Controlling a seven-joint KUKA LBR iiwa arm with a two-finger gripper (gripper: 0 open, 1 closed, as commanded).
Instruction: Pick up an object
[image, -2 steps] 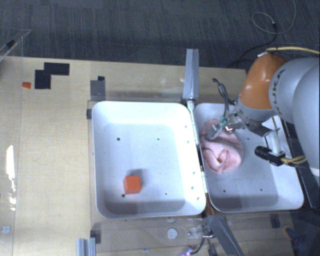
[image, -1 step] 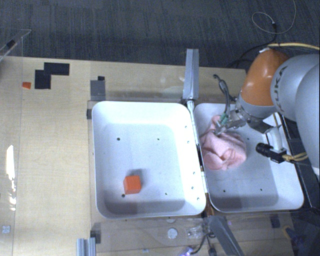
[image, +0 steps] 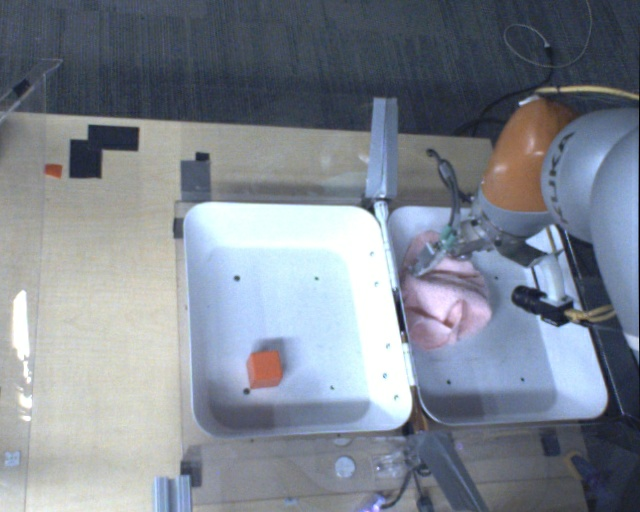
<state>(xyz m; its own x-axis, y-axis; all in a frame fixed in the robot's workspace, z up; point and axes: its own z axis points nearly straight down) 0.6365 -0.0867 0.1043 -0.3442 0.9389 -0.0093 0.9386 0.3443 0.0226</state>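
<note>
Pink cloth (image: 447, 305) lies directly beneath the gripper (image: 437, 250) (right bin (image: 520, 395)).

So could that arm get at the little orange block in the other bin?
Probably yes. The orange block lies alone on the left bin's floor with nothing over it, but the gripper is above the pink cloth in the right bin.

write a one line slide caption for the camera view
Gripper poised over the pink cloth in the right bin; an orange block sits in the left bin.
</note>
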